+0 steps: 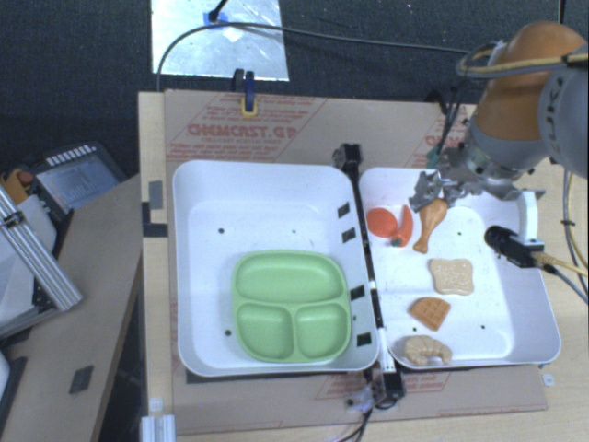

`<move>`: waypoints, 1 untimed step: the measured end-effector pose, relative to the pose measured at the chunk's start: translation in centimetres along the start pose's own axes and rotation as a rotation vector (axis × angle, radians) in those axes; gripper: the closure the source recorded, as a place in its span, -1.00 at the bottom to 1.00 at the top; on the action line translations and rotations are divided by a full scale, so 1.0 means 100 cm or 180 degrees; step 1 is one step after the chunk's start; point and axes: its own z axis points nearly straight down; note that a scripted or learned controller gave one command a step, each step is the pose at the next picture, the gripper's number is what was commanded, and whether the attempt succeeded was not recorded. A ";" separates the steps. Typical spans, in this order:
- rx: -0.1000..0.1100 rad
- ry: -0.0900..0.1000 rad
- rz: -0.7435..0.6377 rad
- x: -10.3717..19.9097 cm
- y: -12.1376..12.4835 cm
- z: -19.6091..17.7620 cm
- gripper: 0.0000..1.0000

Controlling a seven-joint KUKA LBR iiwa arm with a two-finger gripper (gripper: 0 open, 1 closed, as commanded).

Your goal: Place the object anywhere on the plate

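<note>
Reaching in from three o'clock, the grey arm with its orange band [534, 72] lowers its two-finger gripper [431, 191] into the right-hand shallow white bin [529, 325], toward that bin's eleven o'clock corner. Whether the gripper is released or clenched cannot be told from this slanted view. Touching or just below the gripper lies a tan toy chicken drumstick [429, 223], tilted with its thin end pointing toward six o'clock; I cannot tell whether it is gripped. Just beside it, at nine o'clock, sits an orange-red toy food piece [386, 222] in two close parts. Further toward six o'clock lie a pale beige slice of toy bread [452, 276], an orange waffle-textured cracker [430, 312], and a lumpy tan toy pastry [421, 349] near the bin's front edge. In the left-hand white bin [202, 201], toward its five o'clock area, rests the light green plastic plate [291, 304] with three compartments, well apart from the drumstick.
</note>
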 end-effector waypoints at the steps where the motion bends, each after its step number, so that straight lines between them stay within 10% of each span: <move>1: -0.0002 0.0001 -0.0005 0.061 0.000 -0.004 1.00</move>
